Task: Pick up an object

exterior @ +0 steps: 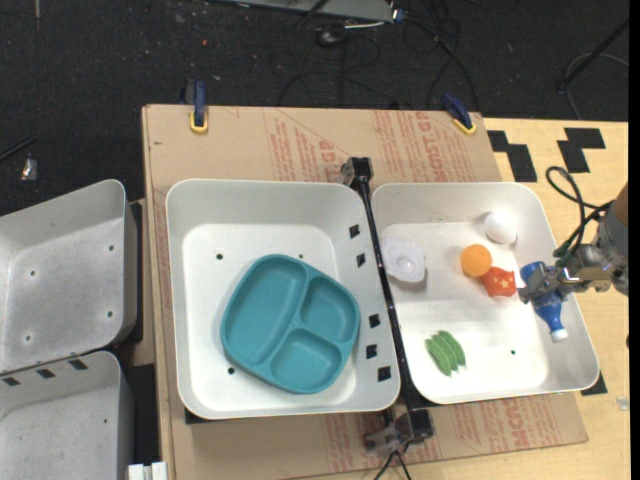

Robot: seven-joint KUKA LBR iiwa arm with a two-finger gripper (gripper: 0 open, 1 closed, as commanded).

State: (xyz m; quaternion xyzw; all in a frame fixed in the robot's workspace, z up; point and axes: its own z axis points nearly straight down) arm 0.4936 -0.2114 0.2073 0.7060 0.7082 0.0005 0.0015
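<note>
In the right bin point(520, 388), nearest the camera, a green pea pod point(446, 352) lies alone on the white floor. Farther back, by the right wall, a blue bottle point(549, 311) with a white cap lies tilted, and the gripper point(553, 278) sits right at its upper end; whether its claw is apart, together or clamped on the bottle cannot be told. Just left of it a red piece point(501, 282) touches an orange ball point(476, 259), with a white cup point(406, 264) near the divider and a white egg point(500, 226) at the back. In the left bin point(200, 218) lies a teal divided plate point(290, 322).
</note>
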